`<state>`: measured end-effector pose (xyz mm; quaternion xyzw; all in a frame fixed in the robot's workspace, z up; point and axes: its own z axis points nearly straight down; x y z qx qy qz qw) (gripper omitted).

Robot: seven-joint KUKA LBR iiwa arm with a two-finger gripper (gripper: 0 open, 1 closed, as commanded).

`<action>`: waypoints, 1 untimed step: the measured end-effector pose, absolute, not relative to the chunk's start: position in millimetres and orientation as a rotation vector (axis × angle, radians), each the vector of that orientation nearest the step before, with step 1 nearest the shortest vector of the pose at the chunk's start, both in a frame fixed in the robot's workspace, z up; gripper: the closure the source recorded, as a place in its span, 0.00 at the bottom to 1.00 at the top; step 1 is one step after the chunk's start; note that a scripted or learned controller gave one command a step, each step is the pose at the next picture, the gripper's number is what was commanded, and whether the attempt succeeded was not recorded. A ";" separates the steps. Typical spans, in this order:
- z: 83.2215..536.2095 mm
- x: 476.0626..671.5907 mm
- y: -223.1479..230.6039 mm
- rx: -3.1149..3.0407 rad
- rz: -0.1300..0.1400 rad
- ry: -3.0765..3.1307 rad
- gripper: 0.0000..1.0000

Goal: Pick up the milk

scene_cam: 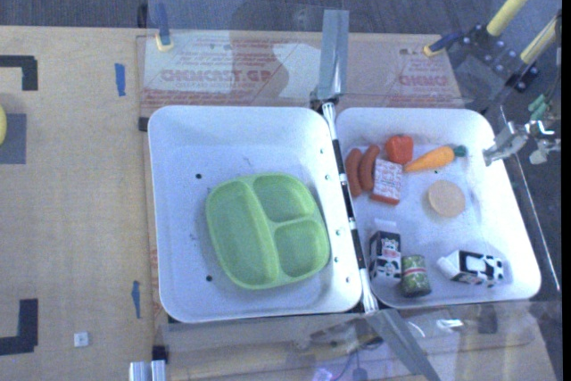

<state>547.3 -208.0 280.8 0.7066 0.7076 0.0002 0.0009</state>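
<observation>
My gripper (522,138): at the upper right rim of the right white bin (522,219), about 2 o'clock from that bin's middle; too small and blurred here for me to say whether it is open or closed, and nothing shows in it

Milk: two black-and-white cow-print cartons lie in the right bin, and I cannot say which one the task means

Upright milk carton (385,255): near the bin's front left corner, just beside a small green can (414,275) at its 4 o'clock

Lying milk carton (475,267): near the front right corner, tipped on its side, its long axis running 9 to 3 o'clock

Deciding relation: the lying carton sits at roughly 7 o'clock from me and is the nearer; the upright one lies at about 8 o'clock, well apart

Neighbours: orange toy carrot (433,159), round tan disc (446,199), red-and-white box (388,180), red sausages (362,169), all toward 9 o'clock from me

Left bin (178,138): holds a green divided plastic plate (268,229)

Stage, as I judge it: approach not yet begun; I must travel down and in toward a carton
</observation>
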 end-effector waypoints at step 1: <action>155.2 527.6 -143.4 2.075 0.000 2.359 0.00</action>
